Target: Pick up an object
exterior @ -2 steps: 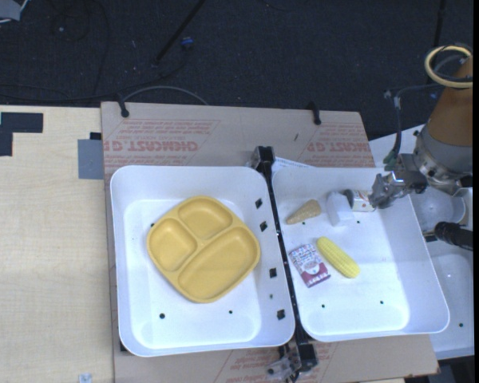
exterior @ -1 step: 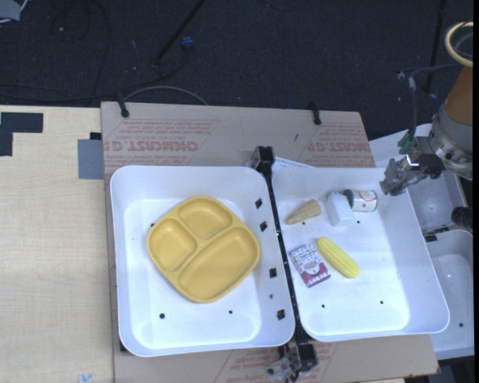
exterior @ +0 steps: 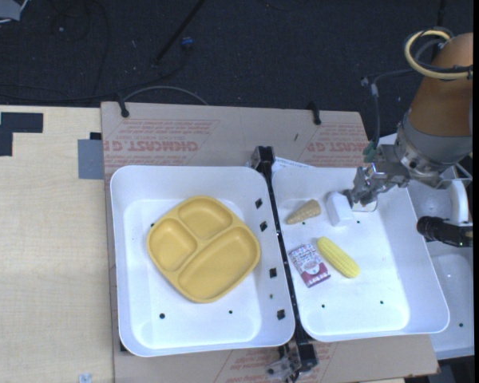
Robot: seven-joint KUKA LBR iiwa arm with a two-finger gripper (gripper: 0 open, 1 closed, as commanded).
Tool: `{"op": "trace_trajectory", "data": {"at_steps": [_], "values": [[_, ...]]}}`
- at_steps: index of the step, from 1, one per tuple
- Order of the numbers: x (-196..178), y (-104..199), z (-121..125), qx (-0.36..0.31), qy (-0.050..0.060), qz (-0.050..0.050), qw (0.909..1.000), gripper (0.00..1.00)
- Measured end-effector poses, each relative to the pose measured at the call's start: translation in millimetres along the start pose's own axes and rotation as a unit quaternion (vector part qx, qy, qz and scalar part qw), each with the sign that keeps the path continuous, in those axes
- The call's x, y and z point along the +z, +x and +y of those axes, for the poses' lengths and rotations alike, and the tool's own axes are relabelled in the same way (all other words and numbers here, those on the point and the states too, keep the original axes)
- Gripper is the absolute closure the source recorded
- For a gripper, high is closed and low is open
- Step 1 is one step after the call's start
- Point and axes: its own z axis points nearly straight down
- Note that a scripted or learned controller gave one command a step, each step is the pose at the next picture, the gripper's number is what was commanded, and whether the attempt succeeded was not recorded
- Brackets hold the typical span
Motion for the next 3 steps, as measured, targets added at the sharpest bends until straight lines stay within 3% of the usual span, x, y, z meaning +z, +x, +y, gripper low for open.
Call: {"op": "trace_trajectory", "data": {"at_steps": [3], "values": [[13.6,149.2,-7.5,0.0,0.001,-0.001,1.0,1.0]]}}
